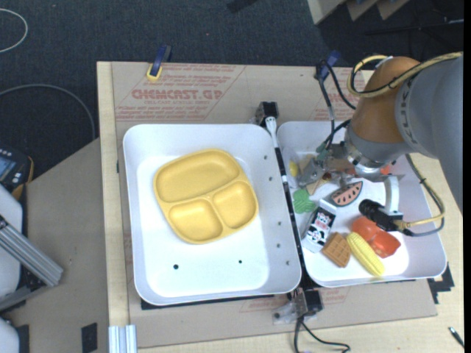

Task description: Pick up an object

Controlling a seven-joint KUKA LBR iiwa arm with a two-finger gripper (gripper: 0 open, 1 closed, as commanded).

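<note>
The main risk is crowding. The small toys in the shallow white right-hand bin [434,259] lie packed together, several touching, so a descent among them may nudge one aside, pinch two at once, or close on nothing. The black divider clips between the two bins sit near the gripper's working area, and a drift to the left could strike the bin wall there.

The grey arm with its orange band [383,112] reaches in from the right and bends down over the far-left part of the right bin. The gripper [318,169] is low among the objects there, but its tip is dark, small and partly masked by the wrist, so I cannot tell how it is set or whether anything is in it.

Candidate objects lie just near and to the right of it: a green leaf-shaped toy [302,200] just on the near side, a watermelon-slice toy [346,194] to the right, a black-and-white printed block [319,228] nearer still, then a brown waffle-like square [338,249], a yellow corn cob [366,254] and a red-orange piece [382,239] at the near right.

The shallow white left-hand bin [140,219] holds a yellow three-compartment plastic plate [205,195], well apart from the gripper.
</note>
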